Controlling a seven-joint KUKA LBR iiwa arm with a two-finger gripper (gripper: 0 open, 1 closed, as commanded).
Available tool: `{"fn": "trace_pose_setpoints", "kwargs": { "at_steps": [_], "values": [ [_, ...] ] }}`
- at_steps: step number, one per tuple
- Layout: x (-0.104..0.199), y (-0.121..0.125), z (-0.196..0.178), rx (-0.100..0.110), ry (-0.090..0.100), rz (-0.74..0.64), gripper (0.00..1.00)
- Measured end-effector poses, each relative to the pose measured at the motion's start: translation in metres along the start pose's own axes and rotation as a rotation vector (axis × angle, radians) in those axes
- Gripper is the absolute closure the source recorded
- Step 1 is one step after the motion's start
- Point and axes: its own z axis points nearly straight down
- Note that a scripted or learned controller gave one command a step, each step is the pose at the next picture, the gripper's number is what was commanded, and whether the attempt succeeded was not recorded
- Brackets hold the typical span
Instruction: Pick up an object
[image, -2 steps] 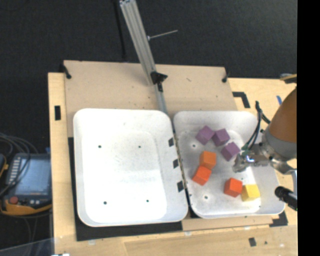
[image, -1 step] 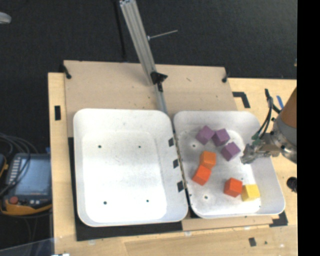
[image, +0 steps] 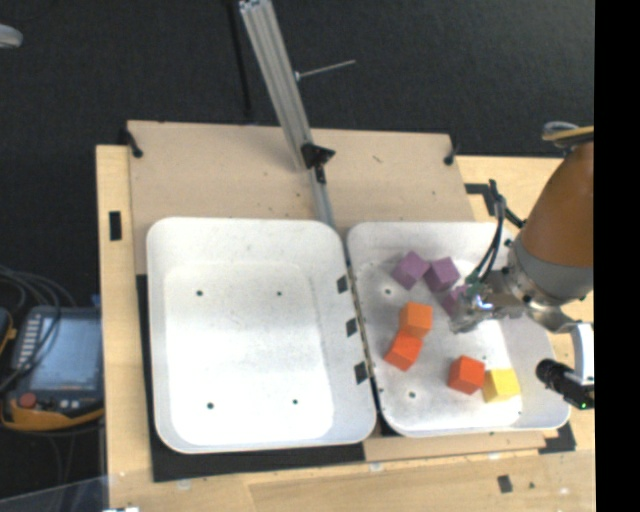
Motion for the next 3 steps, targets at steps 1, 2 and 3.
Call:
{"fn": "trace_pose_setpoints", "kwargs": {
  "at_steps": [1, 2, 3],
  "values": [
    [0.061, 0.003, 0.001, 0.001, 0.002, -0.002, 1.0],
    [0.108, -0.007, -0.009, 0.002, 0.003, -0.002, 1.0],
    [0.166, -0.016, -0.017, 0.002, 0.004, -0.003, 1.0]
  ]
}}
